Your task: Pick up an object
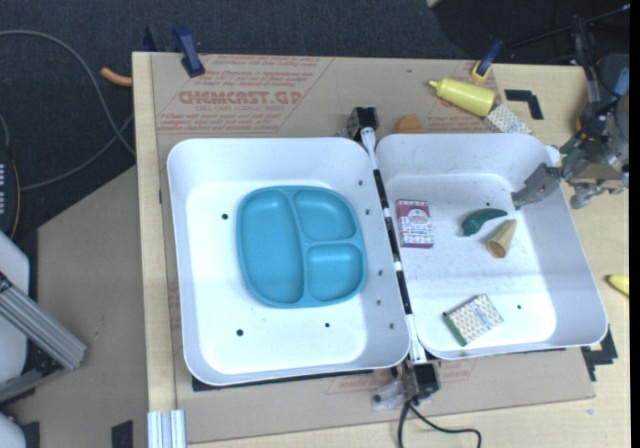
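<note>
The claw hung empty, its opening unclear; descending squarely over the green piece below-left looked wisest

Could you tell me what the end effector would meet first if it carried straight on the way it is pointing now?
Probably the dark green object. The end effector points left and slightly down into the right bin, and that piece lies nearest along the line, beside the tan cone. Height is unclear, so it might pass over.
</note>
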`<action>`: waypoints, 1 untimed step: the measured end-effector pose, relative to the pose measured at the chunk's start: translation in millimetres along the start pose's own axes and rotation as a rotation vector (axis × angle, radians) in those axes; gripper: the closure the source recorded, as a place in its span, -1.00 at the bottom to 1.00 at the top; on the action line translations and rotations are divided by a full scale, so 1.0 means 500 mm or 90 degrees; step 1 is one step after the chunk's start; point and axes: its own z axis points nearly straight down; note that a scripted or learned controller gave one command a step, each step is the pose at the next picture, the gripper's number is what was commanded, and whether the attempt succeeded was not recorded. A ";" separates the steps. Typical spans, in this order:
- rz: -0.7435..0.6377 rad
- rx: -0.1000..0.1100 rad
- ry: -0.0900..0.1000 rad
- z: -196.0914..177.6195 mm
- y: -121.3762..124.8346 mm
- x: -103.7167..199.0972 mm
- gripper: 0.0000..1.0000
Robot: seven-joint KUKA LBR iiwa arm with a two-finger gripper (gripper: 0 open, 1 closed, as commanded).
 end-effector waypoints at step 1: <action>0.000 0.004 0.002 0.298 0.056 0.021 -1.00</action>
